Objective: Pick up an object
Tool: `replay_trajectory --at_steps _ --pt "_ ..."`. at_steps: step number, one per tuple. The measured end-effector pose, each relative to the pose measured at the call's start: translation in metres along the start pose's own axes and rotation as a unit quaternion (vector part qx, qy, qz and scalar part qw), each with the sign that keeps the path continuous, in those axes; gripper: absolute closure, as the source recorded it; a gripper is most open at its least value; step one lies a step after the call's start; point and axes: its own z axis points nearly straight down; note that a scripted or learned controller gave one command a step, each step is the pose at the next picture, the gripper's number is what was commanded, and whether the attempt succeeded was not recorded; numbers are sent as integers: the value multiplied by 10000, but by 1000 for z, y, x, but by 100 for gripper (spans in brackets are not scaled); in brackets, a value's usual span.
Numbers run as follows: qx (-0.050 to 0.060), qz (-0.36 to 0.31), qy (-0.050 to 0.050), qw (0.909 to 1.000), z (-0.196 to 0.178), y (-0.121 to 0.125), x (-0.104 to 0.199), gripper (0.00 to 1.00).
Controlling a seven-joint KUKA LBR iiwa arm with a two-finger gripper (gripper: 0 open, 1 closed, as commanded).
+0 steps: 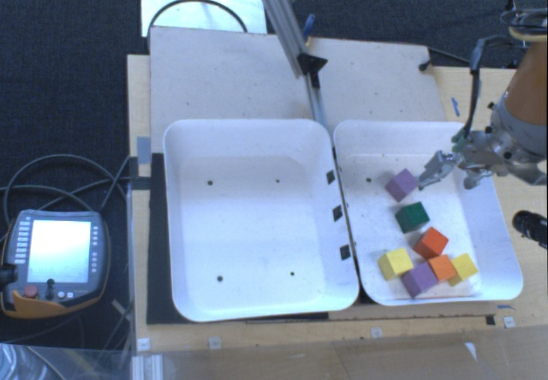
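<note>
Six small blocks lie in the right white bin (pixel 505 233). The purple cube (pixel 400 185), turned diamond-wise with no long axis, sits farthest, just left of the hand (pixel 435 170), whose grip I cannot tell. Nearer lie a green cube (pixel 412 216), orange blocks (pixel 431 242), yellow blocks (pixel 396 264) and another purple block (pixel 419 278), clustered close.

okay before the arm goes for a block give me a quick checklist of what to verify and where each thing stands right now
1. Blocks within the right bin: ok, all six lie inside it.
2. Gripper close to a target: ok, its tip sits just right of the upper purple block.
3. That block clear of neighbours: ok, a gap separates it from the green block.
4. Gripper carrying nothing: ok, no block between the jaws.
5. Jaw opening wide enough: cannot tell.
6. Lower cluster easy to grasp: not ok, the lower purple block and orange block touch.
</note>
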Motion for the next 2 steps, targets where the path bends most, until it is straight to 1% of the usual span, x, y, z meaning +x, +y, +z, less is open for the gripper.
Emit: replay_trajectory --at_steps 1,2 --pt "-3 7 0 10000 0 0 0 0" --pt "19 11 1 10000 42 3 2 0"
